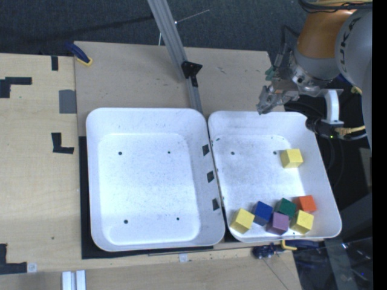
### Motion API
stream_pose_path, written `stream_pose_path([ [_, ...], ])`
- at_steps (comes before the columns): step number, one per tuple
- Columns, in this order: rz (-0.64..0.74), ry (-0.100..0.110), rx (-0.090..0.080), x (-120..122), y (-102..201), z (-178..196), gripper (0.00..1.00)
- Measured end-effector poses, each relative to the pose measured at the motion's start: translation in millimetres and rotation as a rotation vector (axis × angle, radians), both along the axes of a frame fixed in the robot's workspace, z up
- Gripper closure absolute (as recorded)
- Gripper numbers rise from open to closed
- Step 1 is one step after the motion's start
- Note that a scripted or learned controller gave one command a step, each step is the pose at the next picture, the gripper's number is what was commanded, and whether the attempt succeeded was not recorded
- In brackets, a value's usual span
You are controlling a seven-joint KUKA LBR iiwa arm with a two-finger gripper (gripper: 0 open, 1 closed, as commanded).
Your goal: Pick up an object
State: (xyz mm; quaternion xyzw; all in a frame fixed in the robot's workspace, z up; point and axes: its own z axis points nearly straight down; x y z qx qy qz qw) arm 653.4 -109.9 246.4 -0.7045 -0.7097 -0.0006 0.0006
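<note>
Near edge of the right bin (314, 147) has a cluster of blocks, yellow (243, 220), blue (263, 212), purple (280, 222), green (286, 208), orange (307, 203), another yellow (304, 221), a lone yellow block (291, 157) sits farther back, and the hand (269, 101) hovers over the far rim, can't tell its grip.

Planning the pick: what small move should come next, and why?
Probably swing the pincer from the right bin's far rim toward the lone yellow cube. It sits apart from the crowded cluster at the near edge, so it looks easiest to grasp.
</note>
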Motion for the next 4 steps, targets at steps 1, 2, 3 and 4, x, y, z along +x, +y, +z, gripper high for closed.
stream_pose_path([
  [1, -0.001, 0.001, 0.000, -4.2, 48.7, 1.3, 1.00],
  [2, -0.001, 0.001, 0.000, -0.9, 95.8, 3.4, 1.00],
  [3, -0.002, 0.003, -0.001, 0.3, 139.3, -3.5, 1.00],
  [4, 0.001, 0.002, 0.000, 1.1, 202.7, -8.7, 1.00],
])
